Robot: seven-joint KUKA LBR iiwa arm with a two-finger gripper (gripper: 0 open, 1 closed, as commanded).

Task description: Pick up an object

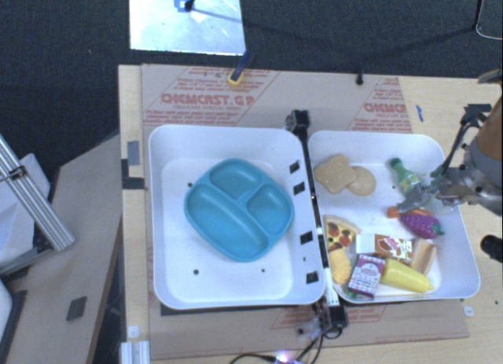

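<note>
The right bin [452,276] holds several toy foods. A green bottle [402,171] lies at its upper right, with purple grapes [421,223] and a small orange piece [393,212] just below it. Bread slices [344,174] sit at the upper left and a pizza slice [339,233] at the left. A red box [366,275], a yellow piece [405,277], a small carton [391,245] and a hot dog [425,255] crowd the front. My gripper [425,194] reaches in from the right, low over the gap between the bottle and the grapes.
The left bin [169,221] holds a blue divided plate [238,209]. A black-clipped divider [308,197] separates the two bins. The arm's body [483,170] hangs over the right bin's right wall.
</note>
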